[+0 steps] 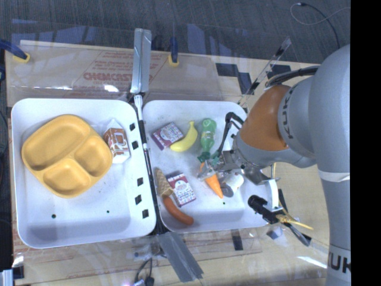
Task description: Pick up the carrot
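The carrot, a short orange cone with green at its top, lies in the right bin directly under the gripper, beside one banana, one green bottle, one sausage and two small cartons.
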### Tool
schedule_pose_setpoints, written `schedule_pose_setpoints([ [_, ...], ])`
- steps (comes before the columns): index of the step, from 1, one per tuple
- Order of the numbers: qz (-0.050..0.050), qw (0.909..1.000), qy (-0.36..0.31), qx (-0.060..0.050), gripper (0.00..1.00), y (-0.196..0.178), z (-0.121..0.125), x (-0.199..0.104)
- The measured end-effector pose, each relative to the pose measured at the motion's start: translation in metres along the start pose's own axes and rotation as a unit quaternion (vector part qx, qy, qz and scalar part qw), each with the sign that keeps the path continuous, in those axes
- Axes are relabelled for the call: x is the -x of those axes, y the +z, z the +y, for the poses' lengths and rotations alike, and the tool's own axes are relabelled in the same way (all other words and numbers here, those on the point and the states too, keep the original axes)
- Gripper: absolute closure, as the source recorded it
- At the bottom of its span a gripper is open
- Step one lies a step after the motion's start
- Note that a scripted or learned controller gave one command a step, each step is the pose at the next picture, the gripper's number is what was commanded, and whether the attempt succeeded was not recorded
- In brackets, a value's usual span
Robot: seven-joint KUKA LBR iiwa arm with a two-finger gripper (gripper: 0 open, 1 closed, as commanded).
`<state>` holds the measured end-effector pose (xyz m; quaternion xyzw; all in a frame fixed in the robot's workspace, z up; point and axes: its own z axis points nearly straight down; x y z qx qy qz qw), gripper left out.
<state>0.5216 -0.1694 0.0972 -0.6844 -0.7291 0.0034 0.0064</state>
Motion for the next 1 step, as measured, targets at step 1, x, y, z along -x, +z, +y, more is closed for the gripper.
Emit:
schedule_pose_setpoints([
  [1, -0.002, 0.9981, -0.061, 0.005, 1.0, -0.1174, -0.0412, -0.087],
])
